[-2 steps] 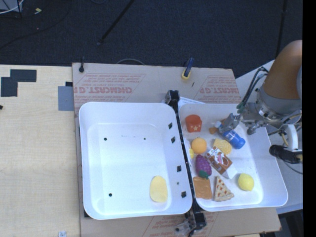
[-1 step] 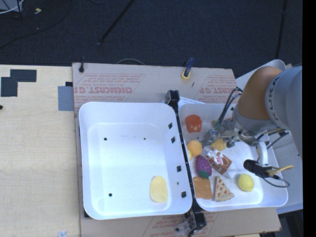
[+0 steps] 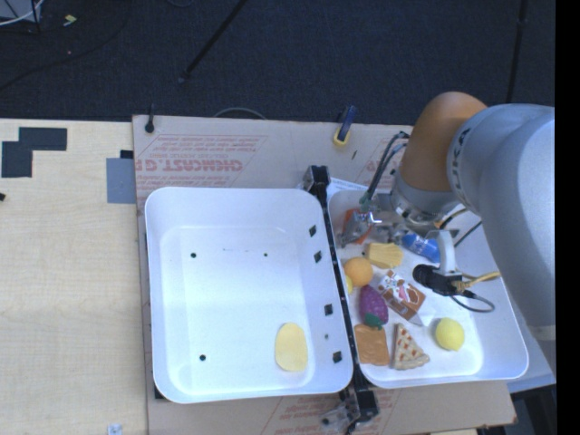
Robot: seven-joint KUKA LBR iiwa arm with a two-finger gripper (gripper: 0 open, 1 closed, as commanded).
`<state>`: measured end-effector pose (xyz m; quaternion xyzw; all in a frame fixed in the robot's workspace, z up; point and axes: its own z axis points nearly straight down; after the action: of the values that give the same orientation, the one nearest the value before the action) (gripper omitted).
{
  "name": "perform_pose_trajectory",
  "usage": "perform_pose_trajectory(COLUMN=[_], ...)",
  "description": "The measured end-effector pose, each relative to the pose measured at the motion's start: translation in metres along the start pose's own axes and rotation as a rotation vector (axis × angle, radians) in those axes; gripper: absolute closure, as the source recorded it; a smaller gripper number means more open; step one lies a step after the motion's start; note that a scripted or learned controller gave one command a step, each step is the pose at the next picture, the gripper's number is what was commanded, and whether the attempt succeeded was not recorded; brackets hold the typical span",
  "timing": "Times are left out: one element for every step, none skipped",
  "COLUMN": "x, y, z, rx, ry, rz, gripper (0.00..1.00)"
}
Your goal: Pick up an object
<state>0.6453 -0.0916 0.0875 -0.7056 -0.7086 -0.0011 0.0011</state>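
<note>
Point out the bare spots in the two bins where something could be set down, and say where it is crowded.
The left bin is bare over most of its floor, save the pale yellow piece near its front right corner. The right bin is crowded: purple piece, pizza slice and lemon leave only a strip along its front right rim.

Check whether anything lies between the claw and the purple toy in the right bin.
Yes. From the claw, the round orange toy lies directly on the way to the purple oval toy.
</note>
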Motion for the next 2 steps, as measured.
perform_pose_trajectory(x=[-0.003,-0.006], y=[-0.001,-0.048], z=[-0.01,0.001], rx=[0.003,0.007], ry=[-0.001,-0.002], rz=[0.002,0.006], gripper=[1.0,1.0])
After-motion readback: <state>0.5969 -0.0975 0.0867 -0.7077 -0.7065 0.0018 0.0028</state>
